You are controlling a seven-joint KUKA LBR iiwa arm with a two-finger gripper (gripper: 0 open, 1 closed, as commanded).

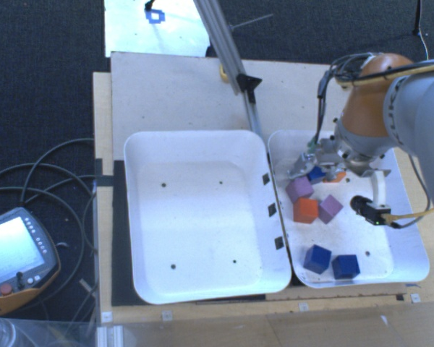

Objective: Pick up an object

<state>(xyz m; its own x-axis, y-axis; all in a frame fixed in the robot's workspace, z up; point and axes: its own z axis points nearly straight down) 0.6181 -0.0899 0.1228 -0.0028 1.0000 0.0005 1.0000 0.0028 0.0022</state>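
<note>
My gripper [315,165] is low over the upper part of the right bin [412,262], under the orange wrist band. A small blue block [317,174] lies right beneath it, and an orange piece [335,177] peeks out just to its right. Whether the blue block is held is hidden by the wrist. Just below are a purple block [299,189], an orange block [306,210] and a second purple block [330,208]. Two dark blue blocks [317,258] [345,266] sit near the bin's front edge.
The left bin [141,194] stands beside the right one, with their rims touching in the middle. A grey metal pole [220,35] slants down from the top to the bins' back edge. A teach pendant [14,255] and cables lie on the floor at the left.
</note>
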